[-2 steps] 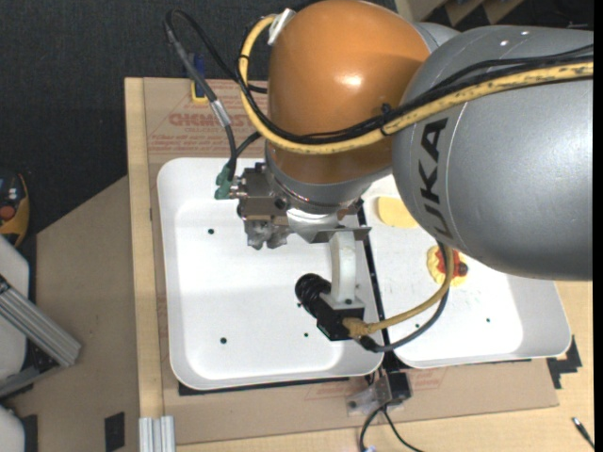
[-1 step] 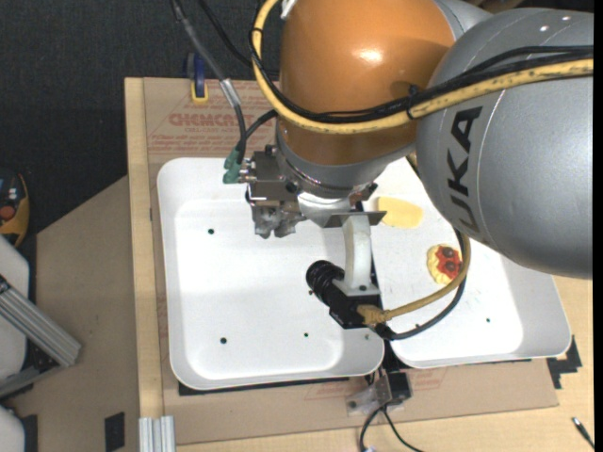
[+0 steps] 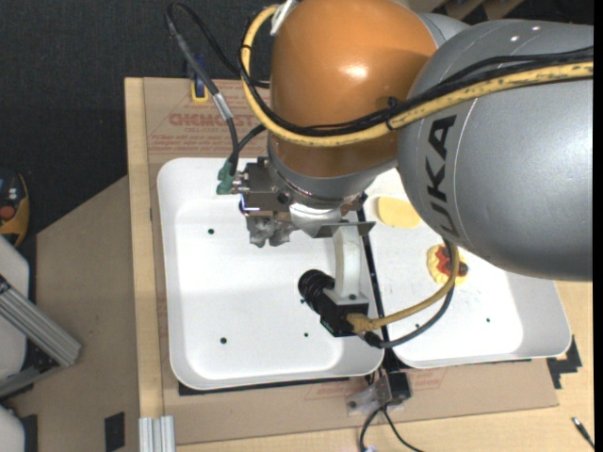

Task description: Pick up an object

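Finding: my gripper (image 3: 267,226) hangs low over bare floor in the upper part of the left bin (image 3: 203,347). I cannot tell whether it is apart or together.

The candidate items, a yellow object (image 3: 396,213) and a yellow-and-red object (image 3: 440,264), lie in the right bin (image 3: 509,342), beyond the dividing walls.

Risks:
- Closing here would likely grasp nothing.
- The yellow object sits near the bin wall, so a descent there could strike the rim.
- My arm covers part of both items, which makes aiming unreliable.

Left white bin (image 3: 207,290) and right white bin (image 3: 513,332) sit side by side on a red-printed cardboard sheet (image 3: 151,125); an aluminium rail (image 3: 38,326) lies nearby.
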`<action>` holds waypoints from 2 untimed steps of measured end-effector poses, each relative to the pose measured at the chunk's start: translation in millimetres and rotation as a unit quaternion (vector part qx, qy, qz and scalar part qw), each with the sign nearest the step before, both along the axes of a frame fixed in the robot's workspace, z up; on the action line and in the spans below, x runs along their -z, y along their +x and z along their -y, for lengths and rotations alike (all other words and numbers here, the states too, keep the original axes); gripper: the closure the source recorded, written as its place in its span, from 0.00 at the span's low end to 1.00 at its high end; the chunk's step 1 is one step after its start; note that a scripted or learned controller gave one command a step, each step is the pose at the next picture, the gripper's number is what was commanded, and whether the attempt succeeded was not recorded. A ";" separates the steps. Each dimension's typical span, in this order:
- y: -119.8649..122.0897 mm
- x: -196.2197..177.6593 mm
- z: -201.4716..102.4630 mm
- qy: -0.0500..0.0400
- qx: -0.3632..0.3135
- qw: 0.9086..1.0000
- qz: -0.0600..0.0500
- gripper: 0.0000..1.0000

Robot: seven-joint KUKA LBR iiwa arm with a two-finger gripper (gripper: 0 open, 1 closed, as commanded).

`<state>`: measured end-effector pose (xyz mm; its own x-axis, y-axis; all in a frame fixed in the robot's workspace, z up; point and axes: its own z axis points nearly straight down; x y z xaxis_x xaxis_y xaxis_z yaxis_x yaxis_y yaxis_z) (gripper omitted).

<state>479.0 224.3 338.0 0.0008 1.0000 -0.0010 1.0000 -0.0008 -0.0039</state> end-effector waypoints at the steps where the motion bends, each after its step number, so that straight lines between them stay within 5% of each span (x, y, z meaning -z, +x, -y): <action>1: 0.8 -187.9 0.1 0.006 -0.001 1.000 0.012 1.00; 2: 11.0 -38.5 0.1 -0.003 0.000 1.000 -0.005 1.00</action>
